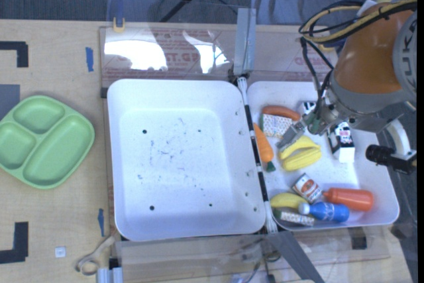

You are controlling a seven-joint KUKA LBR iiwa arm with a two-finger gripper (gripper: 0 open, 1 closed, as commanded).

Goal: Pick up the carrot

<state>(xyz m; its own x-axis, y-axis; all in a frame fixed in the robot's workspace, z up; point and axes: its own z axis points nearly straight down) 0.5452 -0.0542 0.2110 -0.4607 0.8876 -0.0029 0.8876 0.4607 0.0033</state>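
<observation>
The carrot (264,145) is orange with a small green stub at its near end. It lies along the left wall of the right bin (381,172), pointing towards the front. My gripper (292,135) hangs over the middle of that bin, just right of the carrot. It sits above a yellow corn-like toy (301,155) and beside a pale checkered piece (273,124). Nothing of the carrot shows in the gripper. The grey and orange wrist (368,69) covers the bin's back right part.
The right bin also holds a sausage (280,113), a small can (307,187), an orange bottle (348,196), a blue bottle (325,212), a banana (285,200) and a small white figure (344,143). The left bin (179,156) adjoins it. A green divided plate (43,140) lies far left.
</observation>
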